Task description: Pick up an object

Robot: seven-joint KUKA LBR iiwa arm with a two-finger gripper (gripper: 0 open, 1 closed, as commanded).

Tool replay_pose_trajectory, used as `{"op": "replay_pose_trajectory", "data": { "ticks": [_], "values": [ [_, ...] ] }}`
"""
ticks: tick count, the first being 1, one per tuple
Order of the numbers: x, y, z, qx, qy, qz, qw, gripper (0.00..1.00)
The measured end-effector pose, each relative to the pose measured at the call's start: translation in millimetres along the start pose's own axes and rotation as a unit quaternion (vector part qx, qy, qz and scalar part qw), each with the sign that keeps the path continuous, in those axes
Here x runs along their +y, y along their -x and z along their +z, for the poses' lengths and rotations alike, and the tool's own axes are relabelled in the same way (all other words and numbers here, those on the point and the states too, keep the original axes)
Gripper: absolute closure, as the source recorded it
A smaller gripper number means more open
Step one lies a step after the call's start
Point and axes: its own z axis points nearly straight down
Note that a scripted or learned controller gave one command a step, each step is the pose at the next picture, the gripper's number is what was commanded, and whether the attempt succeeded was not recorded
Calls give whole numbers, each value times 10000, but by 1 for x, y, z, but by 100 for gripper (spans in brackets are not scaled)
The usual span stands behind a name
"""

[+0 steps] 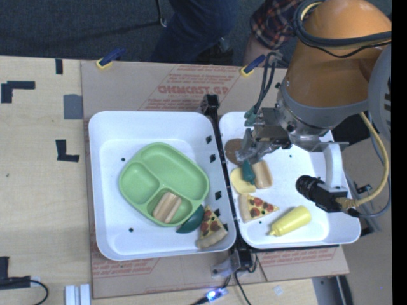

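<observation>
My gripper hangs low over the left part of the right bin. It is right above a hot dog in a bun and a pale yellow piece, touching or nearly touching them. A brown round piece lies just behind it by the bin's left wall. A pizza slice and a yellow mustard bottle lie nearer the front of the same bin. Nothing visibly hangs from the gripper.
The left bin holds a green divided plate with a sausage roll in one compartment. A dark green piece and a second pizza slice lie at its front right. The arm's bulk covers the right bin's back.
</observation>
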Motion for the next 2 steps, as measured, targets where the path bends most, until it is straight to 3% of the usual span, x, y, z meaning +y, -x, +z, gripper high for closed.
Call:
{"op": "replay_pose_trajectory", "data": {
  "ticks": [1,2],
  "values": [
    [0,-68,-59,14,44,-35,10000,100],
    [0,-28,-36,-5,3,23,10000,100]
  ]
}}
